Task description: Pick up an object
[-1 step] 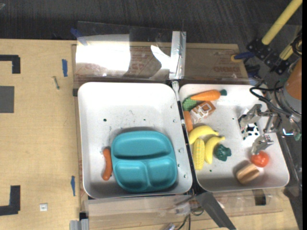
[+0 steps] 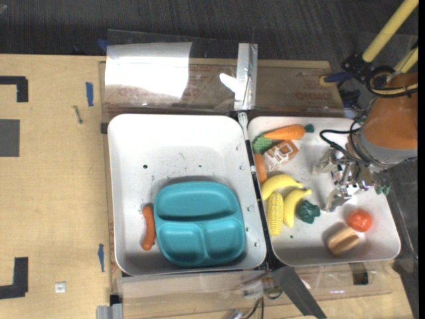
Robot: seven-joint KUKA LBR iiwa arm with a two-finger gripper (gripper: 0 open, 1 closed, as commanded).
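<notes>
Camera view shows our end effector point(image 2: 342, 190) low in the right bin point(image 2: 392, 248); we cannot tell its state. Near it sits a tomato point(image 2: 360, 220), light, smooth, roly; we should pinch its middle.

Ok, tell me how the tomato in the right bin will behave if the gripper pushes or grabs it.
The tomato looks round and smooth, so it will probably roll if nudged. It sits apart from the bread roll, with bare bin floor around it, so little would stop it. Its glossy skin may slip between narrow fingers.
</notes>
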